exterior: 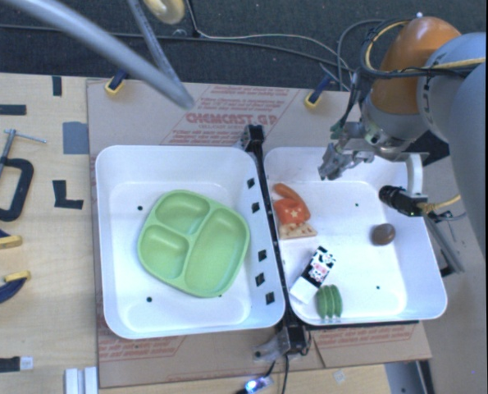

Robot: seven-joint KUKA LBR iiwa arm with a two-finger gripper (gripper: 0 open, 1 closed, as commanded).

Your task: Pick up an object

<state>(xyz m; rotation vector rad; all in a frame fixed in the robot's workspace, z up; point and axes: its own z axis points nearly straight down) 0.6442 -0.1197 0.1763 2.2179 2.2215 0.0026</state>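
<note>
Over right bin's (416, 302) far edge: arm (440, 80) angled down, jaws (335, 167) state unclear.

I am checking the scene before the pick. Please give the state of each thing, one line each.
gripper: above right bin's back edge, holding nothing visible
green tray: flat in left bin
orange toy: lying in right bin
green toy: lying in right bin
brown lump: resting in right bin

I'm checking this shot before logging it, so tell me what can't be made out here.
- gripper: in the camera view, too small and dark against the wrist to tell how it is set.
- small black and white object: too small to identify.
- round brown object: blurred, kind unclear.
- arm: cut off by the right edge.
</note>
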